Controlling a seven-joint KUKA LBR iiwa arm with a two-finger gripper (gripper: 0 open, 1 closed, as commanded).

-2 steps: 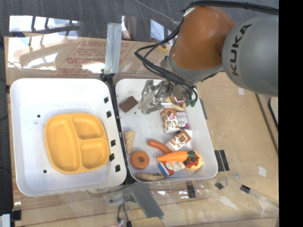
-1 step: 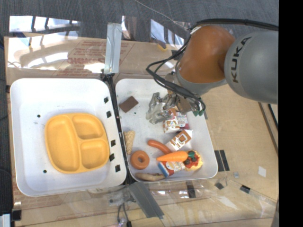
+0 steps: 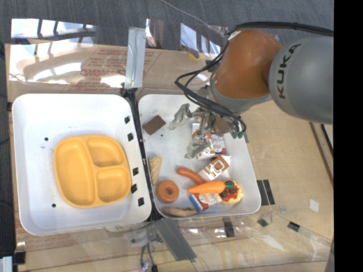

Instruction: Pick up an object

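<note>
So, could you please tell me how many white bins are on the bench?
2. The left bin holds a yellow divided plate; the right bin holds the small toy foods, with the gripper above them.

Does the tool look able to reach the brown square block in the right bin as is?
Probably yes. The brown square block lies alone near the bin's upper left, nothing on top or touching it, and the tool hangs just to its right over the same white bin.
</note>
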